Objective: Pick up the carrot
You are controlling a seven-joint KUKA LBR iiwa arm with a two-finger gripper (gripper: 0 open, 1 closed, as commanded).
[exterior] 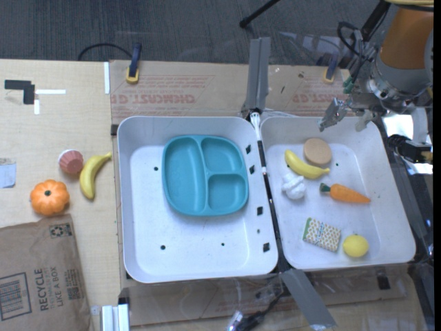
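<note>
Camera view has the gripper (348,114) hanging open and empty over the right bin's (396,185) far edge. Carrot (346,194) lies mid-bin beside the banana (305,165), so it's approach stage; next it needs to drop over the carrot.

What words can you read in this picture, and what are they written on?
"RECYCLE" and "LIKE A", printed sideways beside a barcode, on the brown cardboard box.
"CHEMCAST GP", in red and upside down, on the cardboard sheet behind the bins; I'm not sure of every letter.
The cracker packet has print too small to read.
</note>
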